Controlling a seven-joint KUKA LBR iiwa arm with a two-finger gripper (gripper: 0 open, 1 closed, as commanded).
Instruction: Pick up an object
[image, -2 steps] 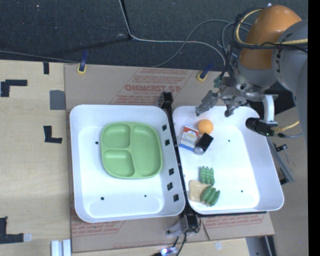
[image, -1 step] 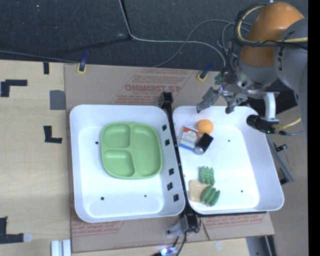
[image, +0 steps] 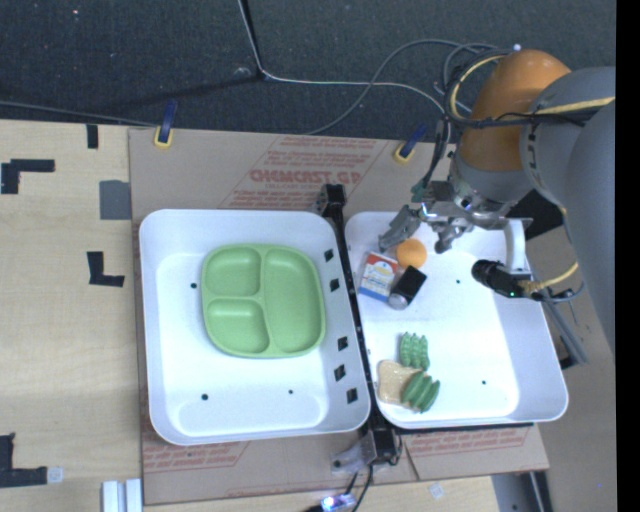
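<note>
A green divided plate (image: 264, 300) is seen in the left bin (image: 165, 400); small objects are scattered in the right bin (image: 520, 385) beneath the gripper (image: 422, 229).

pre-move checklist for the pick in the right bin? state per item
1. Gripper above the right bin: ok.
2. Orange ball sits below the fingertips, between them: ok.
3. Nothing held yet: ok.
4. Clutter: small box and black cylinder lie close against the ball: not ok.
5. Green toys away from the gripper: ok.
6. Green divided plate in the left bin, out of the way: ok.
</note>
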